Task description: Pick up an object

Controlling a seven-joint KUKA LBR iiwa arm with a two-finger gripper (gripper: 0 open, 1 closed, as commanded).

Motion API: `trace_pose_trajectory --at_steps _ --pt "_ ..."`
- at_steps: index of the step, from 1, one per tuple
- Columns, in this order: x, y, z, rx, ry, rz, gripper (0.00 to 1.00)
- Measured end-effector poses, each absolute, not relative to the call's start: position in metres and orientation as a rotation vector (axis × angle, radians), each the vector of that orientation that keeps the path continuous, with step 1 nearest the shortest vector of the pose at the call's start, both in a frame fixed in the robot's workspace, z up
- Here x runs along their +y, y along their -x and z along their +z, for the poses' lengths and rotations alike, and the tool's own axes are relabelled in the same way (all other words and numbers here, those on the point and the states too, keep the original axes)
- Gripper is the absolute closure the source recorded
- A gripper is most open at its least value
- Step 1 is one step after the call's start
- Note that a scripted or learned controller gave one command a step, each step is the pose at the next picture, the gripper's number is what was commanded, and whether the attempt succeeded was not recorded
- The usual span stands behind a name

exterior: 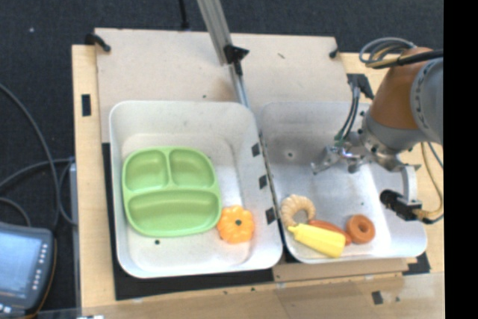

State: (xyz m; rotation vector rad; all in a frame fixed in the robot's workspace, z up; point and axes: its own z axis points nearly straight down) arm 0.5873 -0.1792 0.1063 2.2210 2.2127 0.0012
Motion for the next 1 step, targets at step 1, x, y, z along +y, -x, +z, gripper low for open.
trace_pose_trajectory --at_steps 1 --pt "-0.1102 -0.5409 0.1004 2.229 -2.219 0.000 0.00"
